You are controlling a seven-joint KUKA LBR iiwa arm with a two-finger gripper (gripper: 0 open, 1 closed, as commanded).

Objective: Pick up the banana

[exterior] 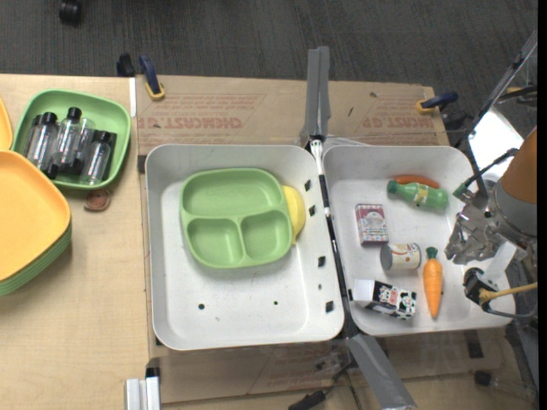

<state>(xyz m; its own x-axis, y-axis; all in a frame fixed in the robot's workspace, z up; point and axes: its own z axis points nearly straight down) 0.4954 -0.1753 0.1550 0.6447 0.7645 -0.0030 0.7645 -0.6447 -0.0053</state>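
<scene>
Two white bins [162, 254]: banana [296, 210] lies untouched, tucked beside the green divided plate [235, 220]; gripper [473, 239], its state unclear, hovers over the other bin's right edge.

1. A green divided plate [236, 219] lay in the left white bin [171, 306].
2. The right white bin [359, 169] held a green bottle [420, 196], a pink packet [372, 224], a small can [402, 256], a carrot [433, 285] and a milk carton [386, 297].
3. Off to the left, a green tray [111, 118] held what looked like dark-capped bottles [70, 146], beside stacked orange plates [30, 225].
</scene>
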